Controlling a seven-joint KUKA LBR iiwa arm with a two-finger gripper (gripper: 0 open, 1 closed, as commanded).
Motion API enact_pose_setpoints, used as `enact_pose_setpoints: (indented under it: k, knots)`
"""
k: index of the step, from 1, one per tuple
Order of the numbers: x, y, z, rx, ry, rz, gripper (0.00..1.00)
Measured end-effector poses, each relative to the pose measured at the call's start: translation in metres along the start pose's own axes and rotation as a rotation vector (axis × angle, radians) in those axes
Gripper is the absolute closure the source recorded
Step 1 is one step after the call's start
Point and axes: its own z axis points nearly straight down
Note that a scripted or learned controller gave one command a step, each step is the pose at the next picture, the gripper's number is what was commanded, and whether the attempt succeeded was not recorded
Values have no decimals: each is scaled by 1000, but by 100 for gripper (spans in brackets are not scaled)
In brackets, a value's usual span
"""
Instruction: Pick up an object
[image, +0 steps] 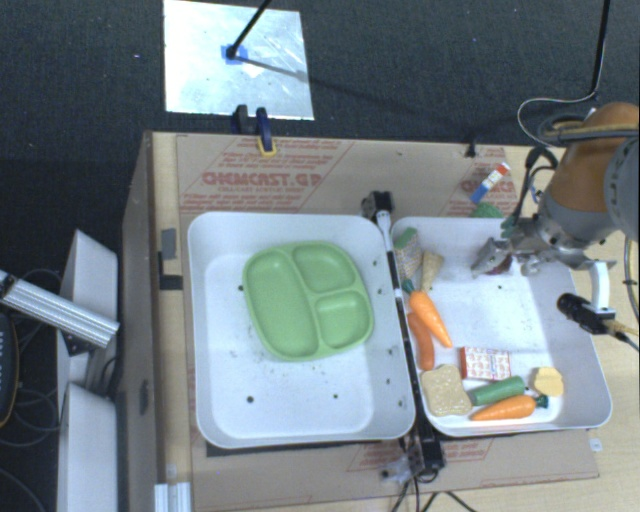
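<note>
The right bin (505, 312) holds several toy foods. An orange carrot (430, 314) lies by its left wall, with a second orange piece (424, 349) just below it. A bread slice (445, 390), a red-and-white checked packet (485, 362), a green cucumber (498, 390), another carrot (505, 408) and a yellow cheese piece (547, 381) crowd the near edge. Pale wedge pieces (420, 266) sit at the far left corner. My gripper (493, 259) hangs over the bin's far right part, apart from all the food.
The left bin (230, 400) carries a green divided plate (308, 300). A black clamp (381, 207) sits where the bins meet at the back. A small red, white and blue item (490, 184) lies on the board behind the right bin.
</note>
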Motion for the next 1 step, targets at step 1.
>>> enact_pose_setpoints:
  k: [1]
  knots:
    - [37, 21, 34, 3, 2, -2, 0]
